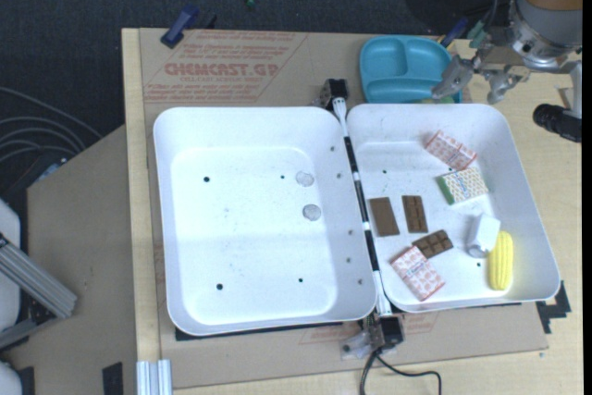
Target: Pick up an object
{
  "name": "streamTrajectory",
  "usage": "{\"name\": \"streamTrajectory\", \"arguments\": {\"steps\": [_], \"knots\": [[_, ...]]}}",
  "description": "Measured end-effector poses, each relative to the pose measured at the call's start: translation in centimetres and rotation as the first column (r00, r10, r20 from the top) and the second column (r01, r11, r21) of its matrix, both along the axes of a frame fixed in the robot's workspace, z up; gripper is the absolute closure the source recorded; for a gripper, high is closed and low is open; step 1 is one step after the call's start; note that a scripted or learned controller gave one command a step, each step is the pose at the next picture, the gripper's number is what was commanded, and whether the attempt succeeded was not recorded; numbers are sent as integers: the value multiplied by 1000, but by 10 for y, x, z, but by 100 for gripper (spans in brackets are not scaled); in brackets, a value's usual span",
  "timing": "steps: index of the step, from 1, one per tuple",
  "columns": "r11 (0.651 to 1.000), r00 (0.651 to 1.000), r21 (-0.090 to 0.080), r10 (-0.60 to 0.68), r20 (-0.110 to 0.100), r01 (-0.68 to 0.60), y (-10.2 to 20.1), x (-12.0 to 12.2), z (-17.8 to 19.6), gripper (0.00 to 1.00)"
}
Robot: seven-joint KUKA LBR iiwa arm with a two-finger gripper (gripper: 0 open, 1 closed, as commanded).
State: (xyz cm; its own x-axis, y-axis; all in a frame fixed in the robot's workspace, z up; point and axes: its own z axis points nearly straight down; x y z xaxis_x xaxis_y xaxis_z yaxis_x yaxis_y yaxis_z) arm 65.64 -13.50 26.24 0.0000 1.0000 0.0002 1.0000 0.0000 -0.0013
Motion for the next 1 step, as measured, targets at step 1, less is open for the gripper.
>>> {"name": "streamTrajectory", "arguments": {"steps": [1], "knots": [[1000, 1000, 0, 0, -1, 0, -17, 10, -91, 0]]}}
